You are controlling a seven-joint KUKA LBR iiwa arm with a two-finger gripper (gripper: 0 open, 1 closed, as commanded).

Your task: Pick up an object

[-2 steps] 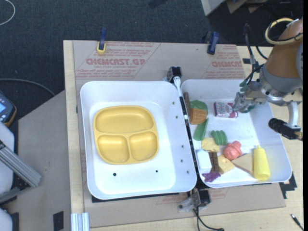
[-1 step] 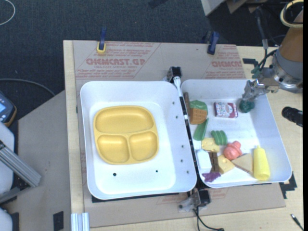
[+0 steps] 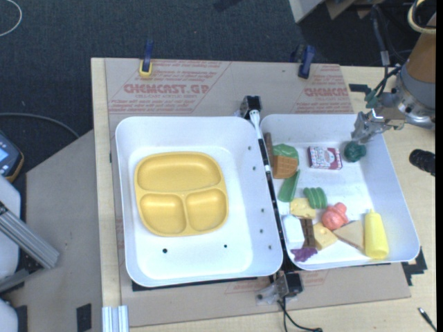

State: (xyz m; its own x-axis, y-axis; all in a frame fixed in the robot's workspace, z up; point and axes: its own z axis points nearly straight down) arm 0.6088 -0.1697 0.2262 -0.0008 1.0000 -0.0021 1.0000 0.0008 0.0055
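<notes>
At the near edge of the right bin (image 3: pixel 401 206) lie a purple scrap (image 3: pixel 304 254), a tan wedge (image 3: pixel 351 236) and a yellow bottle (image 3: pixel 375 233), the bottle lying along the right wall. Just beyond them sit a brown block (image 3: pixel 322 237), a white piece (image 3: pixel 293 228), a yellow lump (image 3: pixel 302 208) and a pink-red ball (image 3: pixel 334 216), packed close and touching one another. A ribbed green piece (image 3: pixel 315 197) and a long green pod (image 3: pixel 288 186) lie next, then a brown-and-green block (image 3: pixel 284 160) against the left wall. A red-and-white packet (image 3: pixel 323 158) lies farther in, near the middle. To the left, the other bin (image 3: pixel 138 254) holds a yellow divided tray (image 3: pixel 182 191), with two compartments near and one far. At the far right of the right bin rests a small dark green ball (image 3: pixel 355 151), just right of the packet. The gripper (image 3: pixel 365 129) hangs just above and beyond this ball, very near it; nothing can be seen between its fingers, and whether they stand apart or together cannot be told. Behind the bins, two clamps (image 3: pixel 146 61) hold the brown board (image 3: pixel 173 88).
</notes>
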